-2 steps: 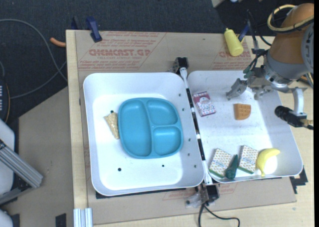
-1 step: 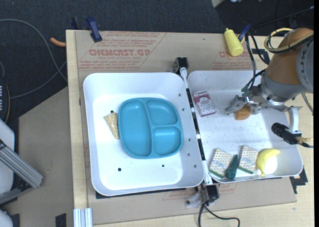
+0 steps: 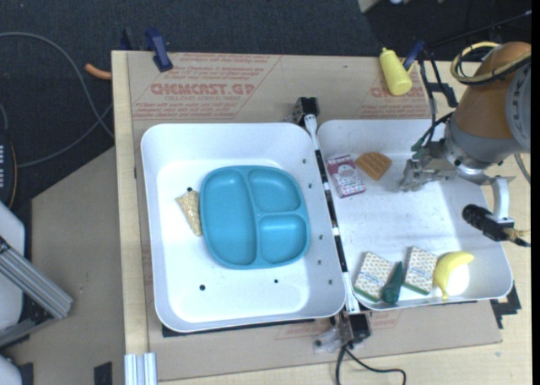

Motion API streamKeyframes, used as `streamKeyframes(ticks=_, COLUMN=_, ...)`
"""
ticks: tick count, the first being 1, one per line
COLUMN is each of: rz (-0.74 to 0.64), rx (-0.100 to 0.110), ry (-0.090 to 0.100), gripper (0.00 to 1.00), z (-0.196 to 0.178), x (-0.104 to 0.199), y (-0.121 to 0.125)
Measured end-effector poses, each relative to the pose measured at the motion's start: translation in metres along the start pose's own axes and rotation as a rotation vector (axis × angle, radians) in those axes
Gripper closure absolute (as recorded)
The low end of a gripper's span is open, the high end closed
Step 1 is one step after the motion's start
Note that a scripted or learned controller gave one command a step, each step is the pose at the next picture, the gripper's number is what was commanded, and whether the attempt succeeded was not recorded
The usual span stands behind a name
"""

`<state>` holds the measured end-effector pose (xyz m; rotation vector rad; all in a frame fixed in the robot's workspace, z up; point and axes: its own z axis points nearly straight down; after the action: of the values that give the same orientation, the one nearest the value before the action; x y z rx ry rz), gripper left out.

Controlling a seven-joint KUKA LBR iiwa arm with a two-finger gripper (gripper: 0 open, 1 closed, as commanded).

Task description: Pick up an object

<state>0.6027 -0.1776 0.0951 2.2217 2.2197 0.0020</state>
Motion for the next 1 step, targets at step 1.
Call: streamKeyframes(ticks=1, rz=-0.002, rx=-0.001, ry=-0.001, gripper=1.00, z=-0.0277, x=0.0377, y=0.0309)
